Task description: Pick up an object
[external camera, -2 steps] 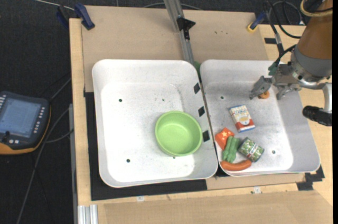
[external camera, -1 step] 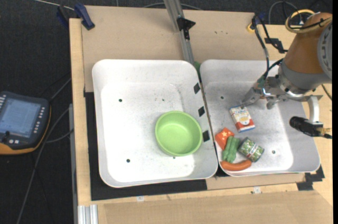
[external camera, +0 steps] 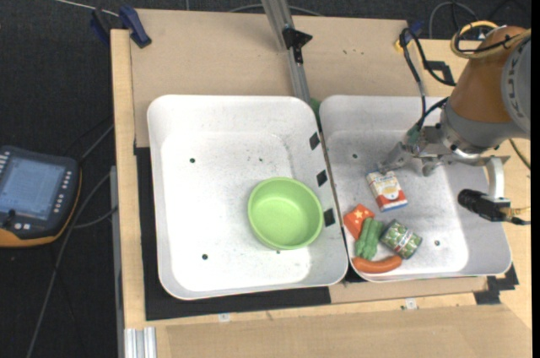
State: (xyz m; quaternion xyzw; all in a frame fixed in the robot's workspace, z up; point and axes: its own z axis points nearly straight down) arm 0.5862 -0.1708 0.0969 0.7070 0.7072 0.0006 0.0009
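In the right bin (external camera: 472, 263) lie a small white and orange carton (external camera: 387, 190), a red piece (external camera: 358, 218), a green vegetable (external camera: 369, 238), a green can (external camera: 401, 239) and an orange sausage-shaped piece (external camera: 377, 265). My gripper (external camera: 409, 165) hangs over the upper middle of that bin, just up and right of the carton. It is open, its fingers spread, and nothing is between them. The left fingertip (external camera: 391, 165) is close above the carton's top edge.
A green bowl (external camera: 285, 214) sits in the left bin (external camera: 177, 179), near the wall between the bins. A metal pole (external camera: 274, 2) slants up from the back of the bench. The arm's orange band (external camera: 483, 82) is over the right bin's far right corner.
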